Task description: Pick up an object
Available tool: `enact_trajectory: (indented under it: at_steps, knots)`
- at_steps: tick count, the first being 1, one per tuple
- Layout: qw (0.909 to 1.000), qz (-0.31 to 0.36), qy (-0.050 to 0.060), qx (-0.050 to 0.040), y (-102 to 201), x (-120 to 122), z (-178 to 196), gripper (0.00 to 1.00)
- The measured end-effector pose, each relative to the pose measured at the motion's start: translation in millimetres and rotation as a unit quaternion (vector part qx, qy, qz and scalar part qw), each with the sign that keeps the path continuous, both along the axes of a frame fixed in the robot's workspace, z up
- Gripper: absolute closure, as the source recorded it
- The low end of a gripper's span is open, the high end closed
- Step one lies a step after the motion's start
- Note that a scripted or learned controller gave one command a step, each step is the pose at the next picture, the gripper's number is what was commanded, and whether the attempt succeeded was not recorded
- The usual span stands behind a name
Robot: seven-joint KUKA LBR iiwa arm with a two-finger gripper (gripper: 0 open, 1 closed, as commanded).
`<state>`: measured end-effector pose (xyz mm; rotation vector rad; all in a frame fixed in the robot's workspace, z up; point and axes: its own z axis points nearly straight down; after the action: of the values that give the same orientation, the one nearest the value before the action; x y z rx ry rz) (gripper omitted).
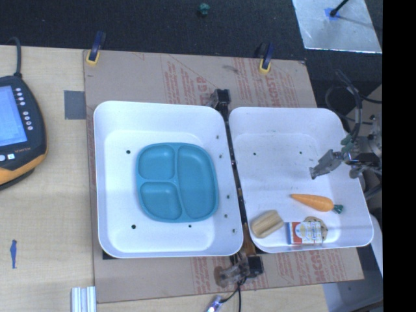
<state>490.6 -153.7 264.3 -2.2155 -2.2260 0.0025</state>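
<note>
Three objects lay along the near side of the right-hand bin [286, 119]: a toy carrot [312, 202], a tan bread-like block [266, 223] and a small flat packet with a red-and-white label [307, 232]. The carrot rested on its side with its green tip pointing right, apart from the other two; the block and the packet sat just beside each other near the bin's front rim.

Reaching in from the right edge of the camera view, the gripper [323, 168] hung over the right side of that bin, above and slightly right of the carrot, with nothing seen between its fingers. Little of the arm itself was visible beyond the wrist hardware at the frame's edge. One grey finger [325, 163] slanted down and to the left; whether the claw stood apart or together could not be told from this angle.

In the left-hand bin [110, 119], one blue plate with three compartments [177, 181] lay flat at the centre. Both white bins sat side by side on a cardboard sheet [195, 77] fixed by two clamps [95, 47] at its far edge. One handheld control pendant [16, 132] rested on the wooden bench at far left.
</note>
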Motion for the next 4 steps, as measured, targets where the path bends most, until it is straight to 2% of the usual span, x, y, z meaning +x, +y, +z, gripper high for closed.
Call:
enact_trajectory:
  at_steps: [1, 2, 3, 4]
  knots:
    - [1.0, 0.0, 0.002, 0.0, -24.3, 42.7, -143.6, 0.0]
    - [1.0, 0.0, 0.001, -0.0002, -53.2, 3.0, -172.9, 0.0]
    - [1.0, 0.002, 0.001, -0.0008, -53.8, 3.4, -162.8, 1.0]
    - [1.0, 0.001, 0.001, 0.0001, 29.0, 71.6, -172.7, 1.0]
